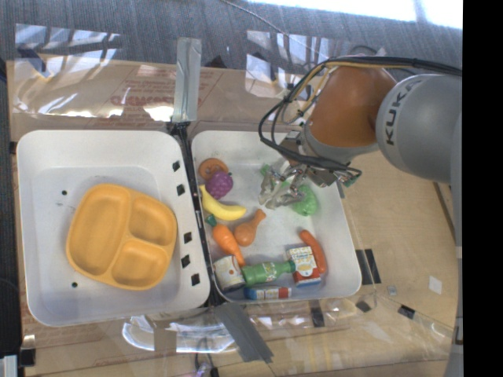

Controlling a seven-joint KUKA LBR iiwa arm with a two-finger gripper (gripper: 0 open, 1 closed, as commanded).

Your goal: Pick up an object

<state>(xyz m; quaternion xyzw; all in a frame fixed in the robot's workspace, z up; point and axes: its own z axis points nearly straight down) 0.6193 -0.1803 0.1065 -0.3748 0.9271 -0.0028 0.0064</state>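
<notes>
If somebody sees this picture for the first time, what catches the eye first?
Probably the yellow divided plate, lying alone in the left bin. Next, the grey arm with its orange band entering from the right, its tool low over the right bin, beside a green toy and near a banana.

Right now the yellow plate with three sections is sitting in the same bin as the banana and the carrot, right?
Not quite. The camera view shows the yellow plate alone in the left bin. The banana and the carrot lie in the right bin, where the claw hangs.
</notes>
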